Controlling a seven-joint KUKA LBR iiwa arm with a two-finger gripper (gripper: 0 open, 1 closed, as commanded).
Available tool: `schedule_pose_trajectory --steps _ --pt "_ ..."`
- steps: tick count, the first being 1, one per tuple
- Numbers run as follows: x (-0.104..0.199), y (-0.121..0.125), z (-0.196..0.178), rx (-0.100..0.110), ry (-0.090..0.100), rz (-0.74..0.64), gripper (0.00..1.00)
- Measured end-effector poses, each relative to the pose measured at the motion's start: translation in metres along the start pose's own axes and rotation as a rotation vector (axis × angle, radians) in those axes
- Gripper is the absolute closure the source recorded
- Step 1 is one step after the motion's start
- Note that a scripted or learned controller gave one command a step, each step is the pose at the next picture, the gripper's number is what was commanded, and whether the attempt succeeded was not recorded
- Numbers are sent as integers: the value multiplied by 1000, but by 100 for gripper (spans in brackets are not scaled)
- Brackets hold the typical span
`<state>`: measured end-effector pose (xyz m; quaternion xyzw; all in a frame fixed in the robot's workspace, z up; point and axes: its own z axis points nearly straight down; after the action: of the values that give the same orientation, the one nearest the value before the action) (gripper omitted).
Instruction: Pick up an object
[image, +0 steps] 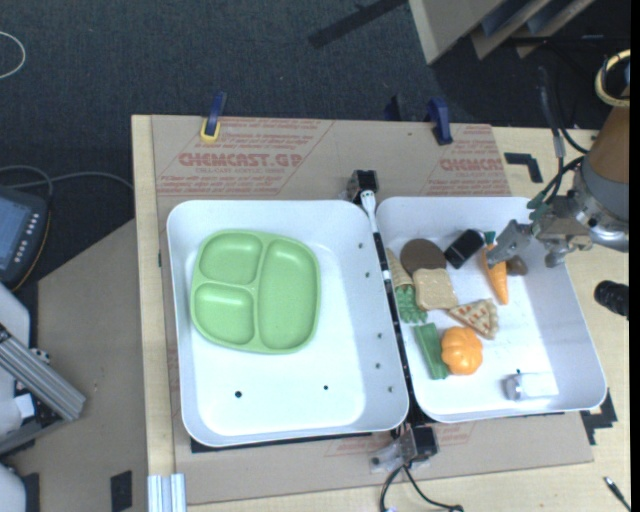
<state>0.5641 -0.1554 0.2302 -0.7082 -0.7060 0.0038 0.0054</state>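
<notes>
- Fig. layout: two white bins side by side on the bench. Left bin (200, 400) holds a green divided plate (256, 290); right bin (560, 350) holds the food toys.
- My gripper (528, 238) sits over the upper right part of the right bin, arm coming in from the right.
- Gripper state: can't tell whether wide or narrow; nothing visibly held.
- Nearest candidate: orange carrot (497, 280), lying just below/left of my gripper, near the bin's top-centre; contact w/ it unclear.
- Others nearby: black block (464, 246) beside the carrot's top; brown disc (421, 254), bread slice (434, 289), pizza wedge (476, 317), small pumpkin (461, 351), green strip (431, 351) further left & down.
- Small grey piece (514, 385) alone near the bin's front.
- Step, as I judge it: approach/descent stage; pick not yet done.
- Next move calls for: centring over the carrot, aligning across its narrow width, lowering, closing, then lifting clear of the black block.
</notes>
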Motion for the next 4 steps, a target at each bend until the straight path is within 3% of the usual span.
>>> schedule_pose_trajectory --steps 1,3,4 --pt "0 3 -7 -14 -3 -3 0" --pt "9 1 110 -5 1 -3 0" --pt "8 3 143 -16 -3 -2 0"
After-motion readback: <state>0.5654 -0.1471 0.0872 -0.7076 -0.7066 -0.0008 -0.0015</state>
